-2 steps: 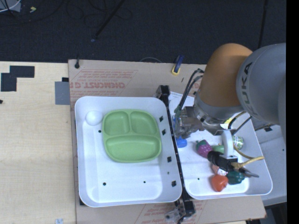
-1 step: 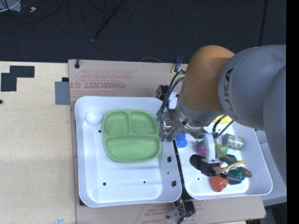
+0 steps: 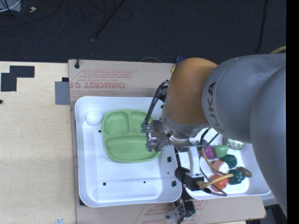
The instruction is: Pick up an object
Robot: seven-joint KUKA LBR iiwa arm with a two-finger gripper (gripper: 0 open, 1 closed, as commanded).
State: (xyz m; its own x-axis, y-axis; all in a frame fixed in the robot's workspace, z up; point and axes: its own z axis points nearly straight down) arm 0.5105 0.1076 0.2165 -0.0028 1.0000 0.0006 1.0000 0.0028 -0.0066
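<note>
Item: arm (image 3: 243, 101), grey, orange band (image 3: 189, 94) above the wrist, reaching in from the right and hanging over the seam where the two white bins meet. Its bulk covers much of the right bin.

Item: gripper (image 3: 152, 141), a small metal assembly below the orange band, sitting over the right edge of the green tray. Whether it is apart or together cannot be told from here; the tips are lost against the tray and the wrist hardware. Nothing is seen between them.

Item: left bin (image 3: 121, 190), shallow, white. Contents:
- green tray (image 3: 124, 141), divided into compartments, lying flat in the upper middle of the bin, its right rim directly under the gripper.
- white ball (image 3: 94, 118), in the bin's upper left corner, just beside the tray's left edge and well apart from the gripper.

Item: right bin (image 3: 254, 188), shallow, white, partly hidden by the arm. Contents: a cluster of small toys (image 3: 224, 164), purple, green, dark teal and orange-red among them, heaped together at the lower middle, to the right of the gripper and below the wrist. Individual pieces are too jumbled to name.

Item: cardboard sheet (image 3: 107, 80) with red print, lying under both bins on the wooden bench (image 3: 32, 148).
</note>
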